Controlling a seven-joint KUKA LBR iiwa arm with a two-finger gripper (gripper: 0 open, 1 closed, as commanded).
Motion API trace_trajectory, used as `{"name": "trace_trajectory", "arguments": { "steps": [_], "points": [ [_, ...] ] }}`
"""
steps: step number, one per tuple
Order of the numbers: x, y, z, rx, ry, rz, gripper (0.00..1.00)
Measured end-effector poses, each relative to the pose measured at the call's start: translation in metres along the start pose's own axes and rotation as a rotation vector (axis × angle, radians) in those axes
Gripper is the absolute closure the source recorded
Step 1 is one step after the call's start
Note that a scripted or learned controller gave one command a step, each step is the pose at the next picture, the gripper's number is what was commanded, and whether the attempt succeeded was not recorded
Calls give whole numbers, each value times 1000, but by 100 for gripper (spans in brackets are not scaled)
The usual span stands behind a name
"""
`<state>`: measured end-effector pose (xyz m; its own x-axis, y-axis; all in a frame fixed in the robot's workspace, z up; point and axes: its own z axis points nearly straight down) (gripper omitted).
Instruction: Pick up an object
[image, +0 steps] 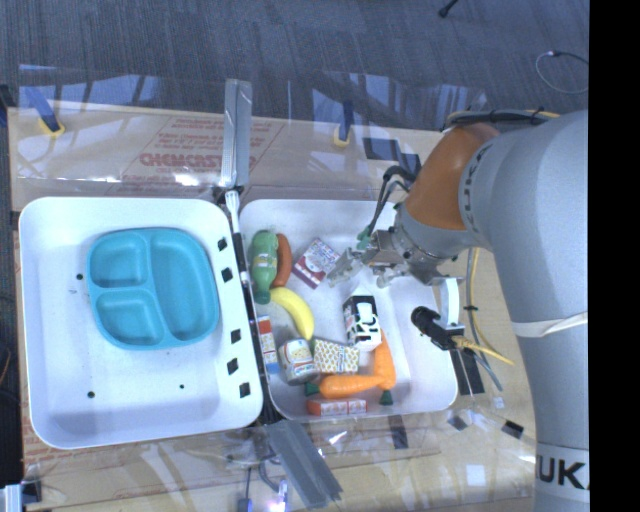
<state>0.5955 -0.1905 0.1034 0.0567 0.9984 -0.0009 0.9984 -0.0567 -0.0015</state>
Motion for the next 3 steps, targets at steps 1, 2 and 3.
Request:
{"name": "trace_trajectory", "arguments": {
  "steps": [1,2,3],
  "points": [
    [-4,-51,12,3,1,39,0],
    [-5,-51,2,3,1,35,100],
    [-5,-51,-8,5,0,31,100]
  ]
}}
